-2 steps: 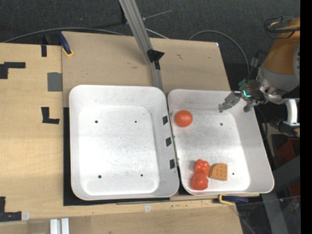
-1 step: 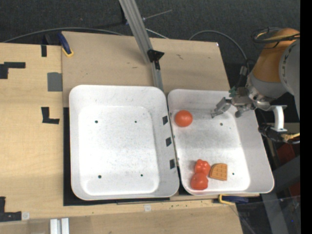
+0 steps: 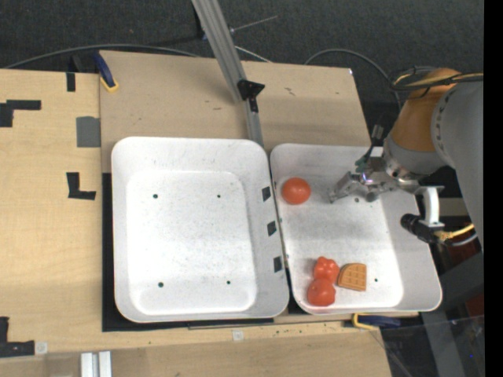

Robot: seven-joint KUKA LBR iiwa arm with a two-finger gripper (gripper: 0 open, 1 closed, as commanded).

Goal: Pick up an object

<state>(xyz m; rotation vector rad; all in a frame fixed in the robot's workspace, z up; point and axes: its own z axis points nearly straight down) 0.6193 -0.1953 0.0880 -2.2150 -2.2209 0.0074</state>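
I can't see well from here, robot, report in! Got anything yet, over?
Hand low over right bin, holding nothing. Tomato just to its left, apart. Red pepper and waffle at near edge. Path clear.

my tabletop (image 3: 181,93) is pale wood, with black tape marks and a grey patch (image 3: 88,130) on its left part. two shallow white bins sit directly on it, side by side and touching: the left bin (image 3: 126,226) and the right bin (image 3: 413,273). a slanted metal rail (image 3: 224,42) crosses its far edge, and a blue-and-yellow clamp (image 3: 106,73) grips the far left.
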